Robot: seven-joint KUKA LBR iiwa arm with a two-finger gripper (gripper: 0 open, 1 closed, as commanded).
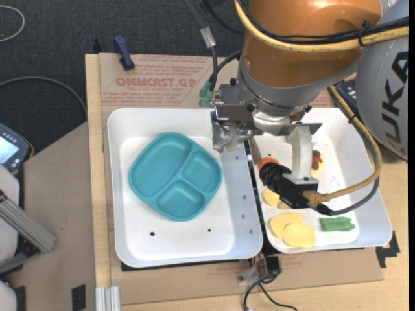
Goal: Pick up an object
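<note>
No object was between the gripper's jaws, so the things to pick lay loose in the two bins. The largest was a teal divided plate (175,175) with three compartments, lying flat near the middle of the left bin (130,235), slightly toward its far side and clear of the walls. In the right bin (353,167), two pale yellow round slices (293,229) lay overlapping near the front edge. A third yellow piece (269,197) sat just behind them, against the bin's left wall. A small green piece (337,224) lay just to the right of the slices, apart from them. Further back, a small red and yellow item (316,161) lay partly hidden beside the robot's hardware; what it was could not be told.

The gripper (227,131) hung over the wall shared by the two bins, at their far half, just beyond the plate's right rim. Whether it was open or closed could not be told, and it was unclear whether it touched anything. Above it, the arm's orange band (305,18) covered the far part of the right bin.

The bins rested on a brown board (155,76) printed with red lettering. A blue clamp (123,52) gripped the board's far edge. Dark carpet (45,57) lay around the bench.
</note>
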